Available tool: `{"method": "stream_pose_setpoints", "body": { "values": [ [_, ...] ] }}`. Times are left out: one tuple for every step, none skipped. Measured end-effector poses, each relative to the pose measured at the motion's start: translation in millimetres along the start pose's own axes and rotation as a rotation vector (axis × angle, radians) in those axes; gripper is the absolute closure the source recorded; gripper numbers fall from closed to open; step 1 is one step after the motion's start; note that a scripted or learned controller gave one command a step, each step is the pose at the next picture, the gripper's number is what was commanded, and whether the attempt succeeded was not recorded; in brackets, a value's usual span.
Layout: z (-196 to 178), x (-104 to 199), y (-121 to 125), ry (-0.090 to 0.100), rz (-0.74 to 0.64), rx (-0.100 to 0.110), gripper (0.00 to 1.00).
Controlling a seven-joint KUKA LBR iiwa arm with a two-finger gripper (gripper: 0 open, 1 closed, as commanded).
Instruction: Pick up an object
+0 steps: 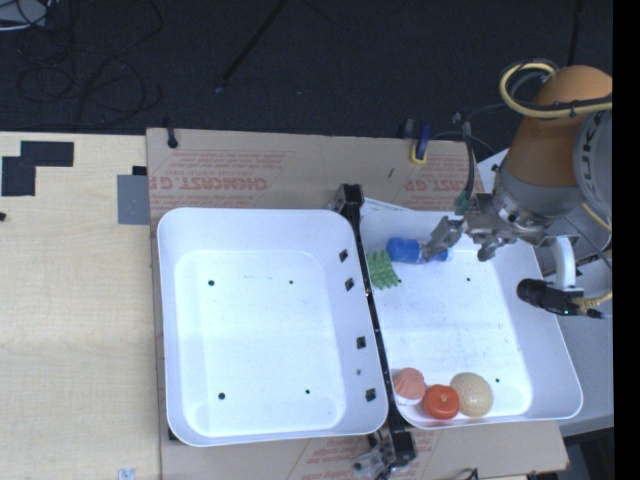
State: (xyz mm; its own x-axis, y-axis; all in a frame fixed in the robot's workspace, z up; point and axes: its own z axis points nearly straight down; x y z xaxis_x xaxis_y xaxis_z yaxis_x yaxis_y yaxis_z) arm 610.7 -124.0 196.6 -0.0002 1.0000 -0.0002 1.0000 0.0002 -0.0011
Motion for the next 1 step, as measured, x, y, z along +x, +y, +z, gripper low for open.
{"method": "stream_pose_setpoints", "body": {
  "values": [
    [105.1,-54.1,-16.4,0.001,0.003,0.006,0.0]
  ]
}}
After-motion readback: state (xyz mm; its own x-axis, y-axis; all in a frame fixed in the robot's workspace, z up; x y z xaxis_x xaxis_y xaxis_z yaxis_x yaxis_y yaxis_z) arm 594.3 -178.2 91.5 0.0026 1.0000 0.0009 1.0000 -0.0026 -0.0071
